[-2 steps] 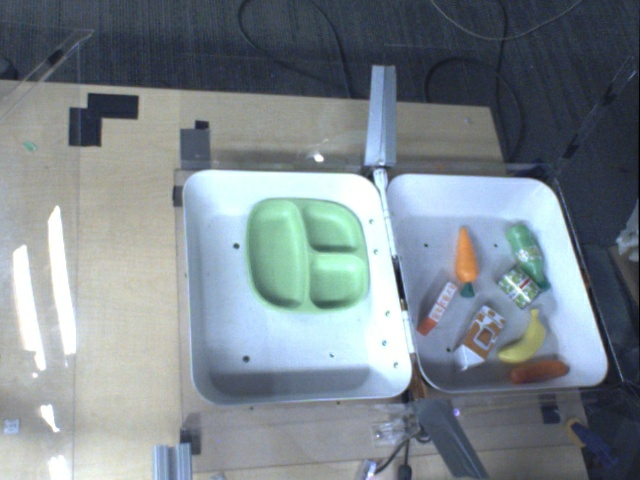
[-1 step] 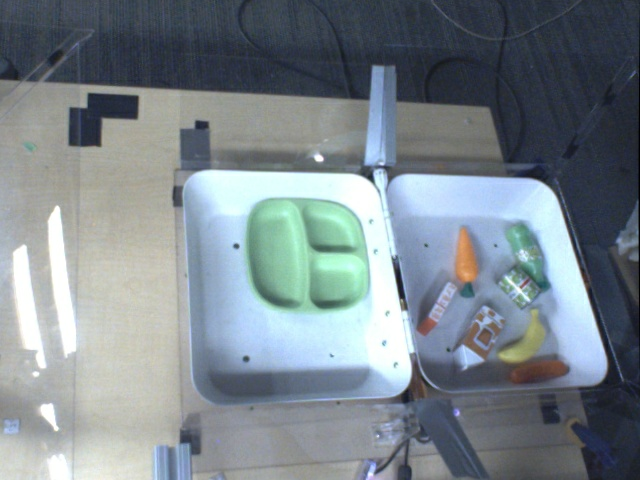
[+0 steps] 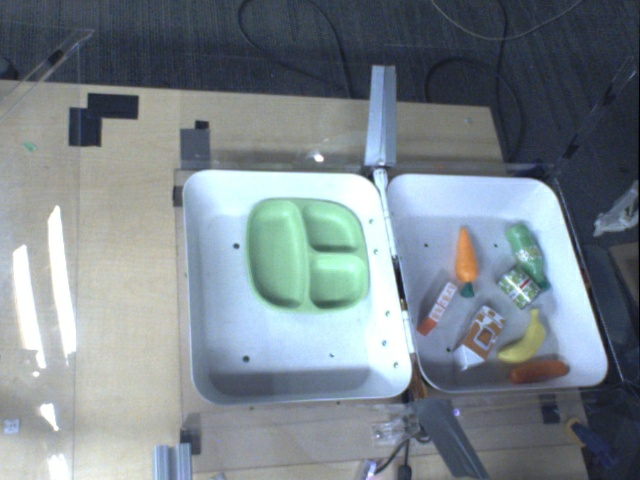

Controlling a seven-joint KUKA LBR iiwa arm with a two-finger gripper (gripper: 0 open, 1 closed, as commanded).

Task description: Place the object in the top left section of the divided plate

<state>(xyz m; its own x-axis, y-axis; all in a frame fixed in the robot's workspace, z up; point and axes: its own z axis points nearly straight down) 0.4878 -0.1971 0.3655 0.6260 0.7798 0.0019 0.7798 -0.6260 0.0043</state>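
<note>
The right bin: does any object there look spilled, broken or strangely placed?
Nothing stands out. In the right bin the carrot, banana, small can and cartons lie loosely scattered but intact. The green divided plate sits flat in the left bin.

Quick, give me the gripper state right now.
Gripper: nothing to report from the camera view. The green divided plate sits with nothing on it; the toy food lies loose in the right bin.

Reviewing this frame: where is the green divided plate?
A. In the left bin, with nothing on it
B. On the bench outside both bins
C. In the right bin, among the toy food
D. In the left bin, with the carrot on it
A: the green divided plate lies in the left bin with bare sections, while the carrot lies in the right bin.
</note>
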